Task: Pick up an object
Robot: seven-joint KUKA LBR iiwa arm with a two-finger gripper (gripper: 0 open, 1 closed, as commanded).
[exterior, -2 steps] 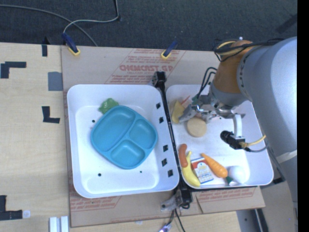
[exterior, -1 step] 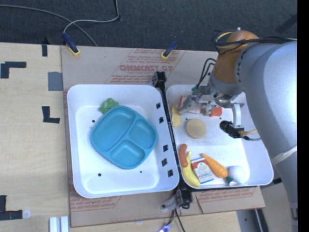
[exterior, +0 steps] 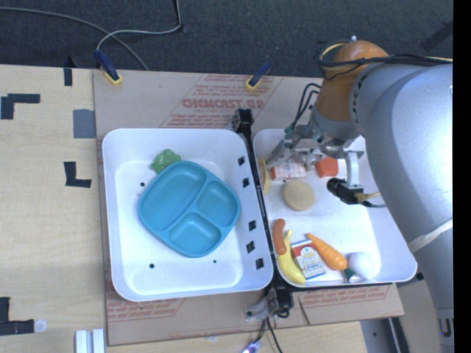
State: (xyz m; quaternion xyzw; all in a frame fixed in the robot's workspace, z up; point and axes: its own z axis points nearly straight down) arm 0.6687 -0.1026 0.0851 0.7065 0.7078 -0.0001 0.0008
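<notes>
My gripper (exterior: 293,151) hangs low over the back left part of the right bin (exterior: 386,230). Directly beneath it lies a pale pink-and-white packet (exterior: 288,170). An orange-red block (exterior: 327,167) sits just to the right of the packet, and a round tan bun (exterior: 299,195) lies a little nearer the front. Whether the gripper touches the packet is unclear. Along the bin's front lie a red sausage (exterior: 279,234), a yellow banana (exterior: 291,268), a small carton (exterior: 310,261), a carrot (exterior: 328,252) and a white egg (exterior: 362,263).
The left bin (exterior: 118,197) holds a blue divided plate (exterior: 189,207) with a green leafy item (exterior: 165,159) at its back edge. A black divider with clips (exterior: 250,190) runs between the bins. The grey arm (exterior: 412,138) covers the right bin's far right side.
</notes>
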